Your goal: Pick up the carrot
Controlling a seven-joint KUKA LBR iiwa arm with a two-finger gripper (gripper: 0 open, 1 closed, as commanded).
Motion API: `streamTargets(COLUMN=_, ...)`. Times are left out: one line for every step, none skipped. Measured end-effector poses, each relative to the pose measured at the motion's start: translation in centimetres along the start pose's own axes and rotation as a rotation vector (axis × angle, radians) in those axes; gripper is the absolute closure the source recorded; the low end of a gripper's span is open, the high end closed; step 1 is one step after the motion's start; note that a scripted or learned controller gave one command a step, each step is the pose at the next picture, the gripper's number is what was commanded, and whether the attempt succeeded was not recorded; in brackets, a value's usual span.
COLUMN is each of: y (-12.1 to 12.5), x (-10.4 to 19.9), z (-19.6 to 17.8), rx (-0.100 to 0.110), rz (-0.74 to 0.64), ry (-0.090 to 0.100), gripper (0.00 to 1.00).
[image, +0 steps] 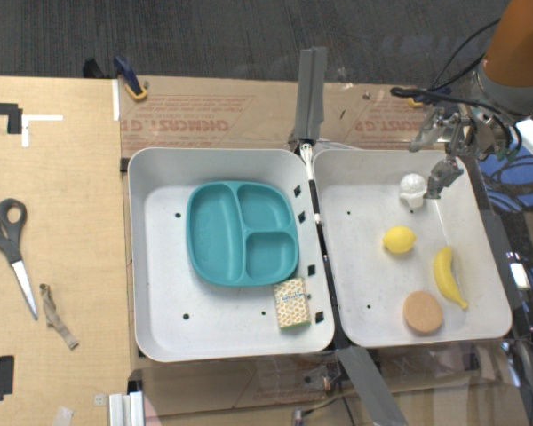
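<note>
Gripper (441,181) is held at right bin's (355,238) far edge beside white object (412,185), jaw state cannot be told; carrot location should be confirmed before descent, banana (449,278) possibly being mistaken for it.

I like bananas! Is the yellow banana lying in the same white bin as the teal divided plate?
No, the yellow banana lies in the right white bin, the teal divided plate in the left.

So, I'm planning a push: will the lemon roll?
Probably: the lemon looks rounded and sits free in the flat right bin. Its smooth skin may slip in a grip. The banana close by could stop it.
</note>
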State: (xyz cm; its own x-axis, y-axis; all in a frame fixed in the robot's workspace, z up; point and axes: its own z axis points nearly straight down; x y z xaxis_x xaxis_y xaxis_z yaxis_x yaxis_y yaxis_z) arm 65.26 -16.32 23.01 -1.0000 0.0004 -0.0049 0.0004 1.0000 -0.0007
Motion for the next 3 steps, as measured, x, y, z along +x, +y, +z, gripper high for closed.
streamTargets(y=-0.8, x=4.6, z=13.5, rx=0.000, rz=0.106, ry=0.000, gripper=0.00)
streamTargets(y=-0.5, x=11.3, z=13.6, rx=0.001, rz=0.148, ry=0.000, gripper=0.00)
streamTargets(y=-1.8, x=17.4, z=13.6, rx=0.000, rz=0.021, ry=0.000, gripper=0.00)
